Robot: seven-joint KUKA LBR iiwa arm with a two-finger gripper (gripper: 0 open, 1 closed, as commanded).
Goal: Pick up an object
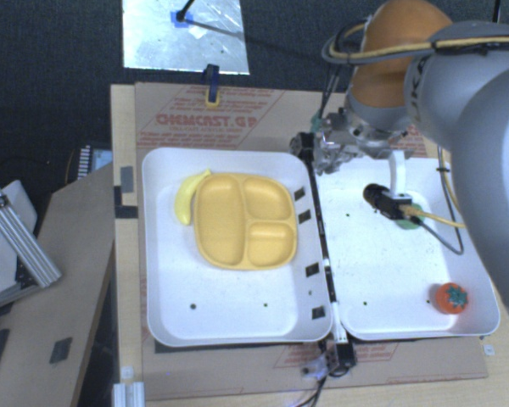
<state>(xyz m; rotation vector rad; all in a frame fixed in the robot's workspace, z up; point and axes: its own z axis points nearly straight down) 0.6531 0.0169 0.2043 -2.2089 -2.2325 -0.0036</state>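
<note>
Arm over the right bin's far edge; grip state unreadable, no object seen in it.

The gripper [332, 147] sits near the divider at the top of the right bin [382, 312], its state too cluttered to tell. Nearest candidate: a small orange tomato-like toy [449, 298], alone in the right bin's near-right corner, well apart and diagonally toward the camera's lower right. It looks roundish, no clear long axis. In the left bin [165, 312] a yellow divided plate [242, 220] rests against a banana [185, 197] at its left side, across the divider from the gripper.
</note>
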